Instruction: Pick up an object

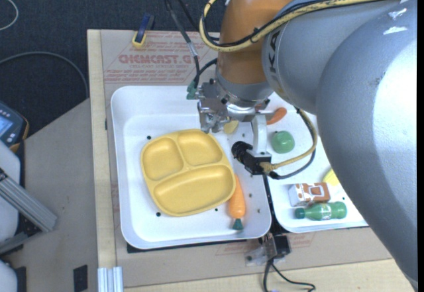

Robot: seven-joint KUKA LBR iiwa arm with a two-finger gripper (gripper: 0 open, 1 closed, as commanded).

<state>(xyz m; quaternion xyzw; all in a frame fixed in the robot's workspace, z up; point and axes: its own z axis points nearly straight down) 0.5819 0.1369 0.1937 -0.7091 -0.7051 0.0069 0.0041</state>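
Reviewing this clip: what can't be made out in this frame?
- Gripper: its fingertips sit under the wrist, so what they touch is hidden.
- Right bin: largely covered by the arm.
- Small yellow item: mostly hidden, unidentifiable.
- Orange piece: partly hidden.

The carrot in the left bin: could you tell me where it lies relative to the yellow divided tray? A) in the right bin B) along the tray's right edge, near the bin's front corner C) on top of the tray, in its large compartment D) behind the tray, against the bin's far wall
B: the carrot lies on the left bin floor alongside the right edge of the yellow divided tray, its green end toward the front.
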